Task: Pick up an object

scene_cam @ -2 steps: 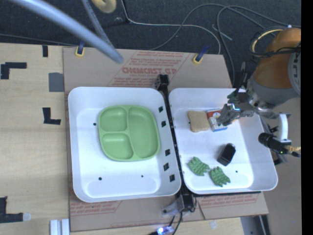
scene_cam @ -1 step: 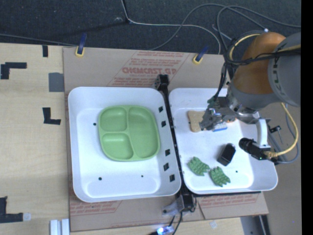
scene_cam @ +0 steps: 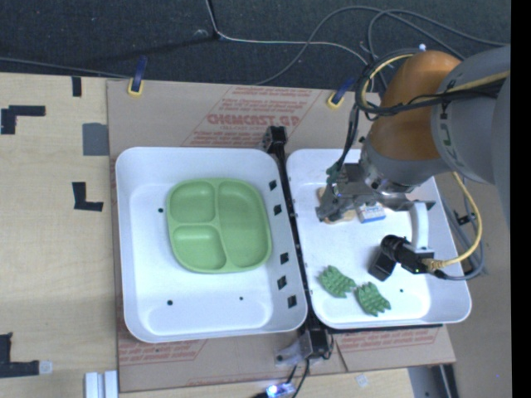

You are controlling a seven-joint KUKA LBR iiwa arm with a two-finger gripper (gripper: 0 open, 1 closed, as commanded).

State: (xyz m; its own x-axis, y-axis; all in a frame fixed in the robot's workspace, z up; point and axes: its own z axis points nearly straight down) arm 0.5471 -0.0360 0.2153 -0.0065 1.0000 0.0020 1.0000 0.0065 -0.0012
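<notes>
**Two green leafy pieces in front, my gripper behind them**

One green leafy piece (scene_cam: 334, 281) and a second green leafy piece (scene_cam: 372, 299) lie near each other at the near side of the right bin (scene_cam: 448, 313). Further back in the same bin my gripper (scene_cam: 336, 204) hangs low over the floor of the bin. My own wrist covers it from above, so I cannot tell if it is released or clenched. A small blue and white object (scene_cam: 372, 214) lies just beside it, partly hidden under my arm, and I cannot make out what it is.

The left bin (scene_cam: 133, 222) holds a green divided plate (scene_cam: 220, 224), lying flat. Both bins stand on a cardboard sheet (scene_cam: 241, 114) with red print, on a pale wooden bench (scene_cam: 50, 247) with black tape marks (scene_cam: 87, 196). Behind the bench is a dark carpet (scene_cam: 99, 15) with thin cables (scene_cam: 274, 44) across it.
</notes>
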